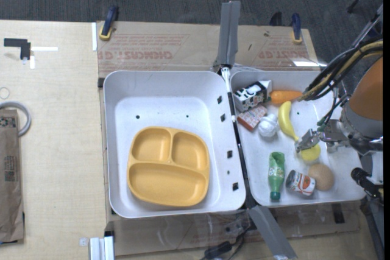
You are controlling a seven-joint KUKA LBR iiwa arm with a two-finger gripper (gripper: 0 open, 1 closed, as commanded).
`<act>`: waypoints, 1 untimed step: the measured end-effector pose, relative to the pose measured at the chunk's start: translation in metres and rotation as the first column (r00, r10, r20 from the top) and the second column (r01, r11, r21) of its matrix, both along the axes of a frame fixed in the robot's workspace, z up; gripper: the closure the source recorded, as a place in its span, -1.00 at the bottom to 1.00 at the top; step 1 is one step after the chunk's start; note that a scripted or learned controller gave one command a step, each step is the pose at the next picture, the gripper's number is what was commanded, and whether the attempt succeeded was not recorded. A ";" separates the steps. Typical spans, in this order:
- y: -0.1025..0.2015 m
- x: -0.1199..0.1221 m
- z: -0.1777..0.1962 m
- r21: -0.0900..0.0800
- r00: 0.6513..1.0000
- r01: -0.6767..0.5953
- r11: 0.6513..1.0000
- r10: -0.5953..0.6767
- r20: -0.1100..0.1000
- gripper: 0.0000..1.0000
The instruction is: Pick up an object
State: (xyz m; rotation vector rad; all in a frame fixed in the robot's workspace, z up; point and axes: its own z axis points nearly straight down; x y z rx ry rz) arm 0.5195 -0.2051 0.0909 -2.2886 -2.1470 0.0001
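- Gripper [306, 142] over the right bin [341, 192], fingertips at a small yellow lemon-like object [311, 153]; finger spacing and grasp cannot be told.
- Round, plain yellow, no clear long axis; just right of the green bottle [276, 174], below the banana [285, 120].
- Mirrored "CHEMCH" lettering on cardboard [183, 45] behind the bin.

The cardboard sheet [183, 45] behind the bins bears upside-down red lettering, seemingly "CHEMCHTS"; no other text is legible.
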 end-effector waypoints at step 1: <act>0.035 -0.017 -0.001 -0.002 0.995 -0.104 0.995 0.104 0.000 -1.00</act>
